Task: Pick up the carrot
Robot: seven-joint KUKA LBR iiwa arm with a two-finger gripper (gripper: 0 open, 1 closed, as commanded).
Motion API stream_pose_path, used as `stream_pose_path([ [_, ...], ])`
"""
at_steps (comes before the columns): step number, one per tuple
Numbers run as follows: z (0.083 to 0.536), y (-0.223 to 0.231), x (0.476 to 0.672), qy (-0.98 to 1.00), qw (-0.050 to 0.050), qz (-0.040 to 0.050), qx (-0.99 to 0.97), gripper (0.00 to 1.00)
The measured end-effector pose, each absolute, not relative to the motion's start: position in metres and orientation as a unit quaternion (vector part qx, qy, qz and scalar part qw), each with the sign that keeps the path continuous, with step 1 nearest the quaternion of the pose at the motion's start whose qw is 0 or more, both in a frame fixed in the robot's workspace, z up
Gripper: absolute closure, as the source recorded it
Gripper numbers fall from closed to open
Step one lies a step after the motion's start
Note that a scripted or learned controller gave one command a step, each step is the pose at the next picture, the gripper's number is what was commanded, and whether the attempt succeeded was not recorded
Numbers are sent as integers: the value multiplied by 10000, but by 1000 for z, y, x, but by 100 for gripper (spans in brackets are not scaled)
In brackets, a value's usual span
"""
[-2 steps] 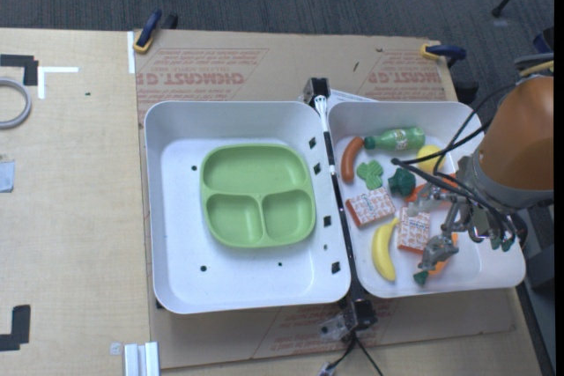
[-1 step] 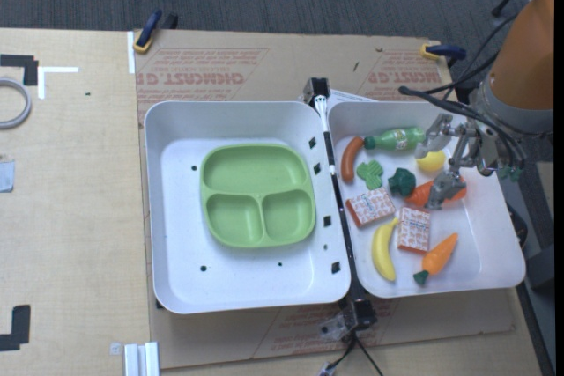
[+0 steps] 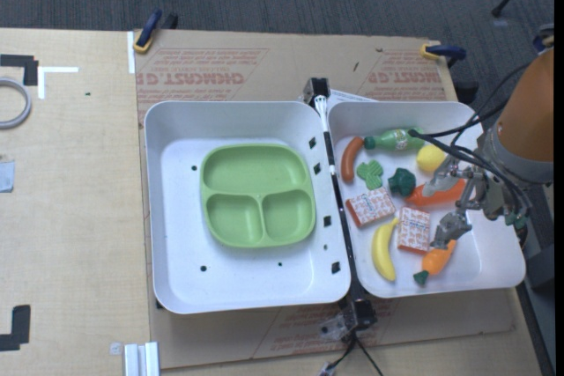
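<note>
The metal pincer (image 3: 450, 224) hangs low in the right white bin (image 3: 493, 273), can't tell if it's spread or pinched. Small orange plastic carrot with a green top (image 3: 435, 261) lies just below it, beside the red-and-white snack box (image 3: 413, 232) and yellow banana (image 3: 383, 251).

The gripper (image 3: 451, 229) is hanging in the right bin (image 3: 502, 264), the carrot (image 3: 435, 261) lying just below it, a banana (image 3: 382, 251) left, and a plate (image 3: 258, 195) sitting in the far-left bin (image 3: 176, 277).

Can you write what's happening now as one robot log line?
task: pick carrot | gripper over right bin, just above carrot | carrot lying in bin
</note>
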State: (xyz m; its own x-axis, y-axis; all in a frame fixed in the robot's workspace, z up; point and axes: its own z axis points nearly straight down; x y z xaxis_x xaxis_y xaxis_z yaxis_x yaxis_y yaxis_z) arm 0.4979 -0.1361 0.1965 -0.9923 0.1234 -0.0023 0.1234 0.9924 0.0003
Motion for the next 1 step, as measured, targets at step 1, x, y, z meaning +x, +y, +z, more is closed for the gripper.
stream_pose_path([
  [1,175,-119,482,9998,16,-1,219,0],
])
